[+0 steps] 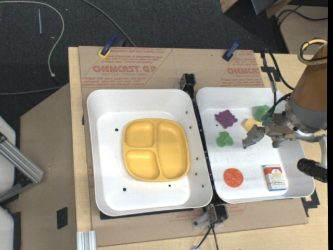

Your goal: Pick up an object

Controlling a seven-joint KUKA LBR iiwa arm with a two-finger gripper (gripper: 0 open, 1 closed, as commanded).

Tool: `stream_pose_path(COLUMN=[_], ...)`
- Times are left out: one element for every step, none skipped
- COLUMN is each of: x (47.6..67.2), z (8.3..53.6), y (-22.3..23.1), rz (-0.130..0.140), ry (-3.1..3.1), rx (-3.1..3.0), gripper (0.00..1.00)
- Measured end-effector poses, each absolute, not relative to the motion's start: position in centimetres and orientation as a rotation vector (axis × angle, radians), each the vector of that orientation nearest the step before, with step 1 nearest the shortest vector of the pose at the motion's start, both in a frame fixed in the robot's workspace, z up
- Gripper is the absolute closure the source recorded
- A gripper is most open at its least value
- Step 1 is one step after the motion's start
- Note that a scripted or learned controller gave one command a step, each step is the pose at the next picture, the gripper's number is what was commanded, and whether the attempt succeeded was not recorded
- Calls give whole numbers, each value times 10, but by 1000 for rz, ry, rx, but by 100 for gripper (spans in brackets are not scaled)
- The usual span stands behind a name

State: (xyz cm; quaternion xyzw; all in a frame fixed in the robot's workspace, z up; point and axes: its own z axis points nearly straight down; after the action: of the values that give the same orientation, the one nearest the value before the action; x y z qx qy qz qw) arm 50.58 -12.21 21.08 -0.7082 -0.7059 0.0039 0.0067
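Observation:
In the right bin (250,190) lie several small objects: a purple piece (226,118), a small green piece (224,139), a yellow block (250,124), another green piece (261,111), a red-orange disc (233,177) and a small red-and-white box (274,177). My gripper (264,139) hangs low over the right bin's middle, just right of the yellow block and below the second green piece. Its two dark fingers stand apart, open, with bare white bin floor between them. The arm's grey and orange wrist covers the bin's right edge.
The left bin (101,108) holds a yellow divided plate (156,149). A black bracket (187,81) sits between the bins at the back. Blue clamps (107,47) pin the cardboard base. A white cable (52,66) lies on the dark floor at the far left.

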Motion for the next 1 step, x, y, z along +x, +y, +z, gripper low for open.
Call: stream_pose_path(x=[509], z=[217], y=[-122], rz=[0], ry=[-2220], rx=[-2219], gripper=[0])
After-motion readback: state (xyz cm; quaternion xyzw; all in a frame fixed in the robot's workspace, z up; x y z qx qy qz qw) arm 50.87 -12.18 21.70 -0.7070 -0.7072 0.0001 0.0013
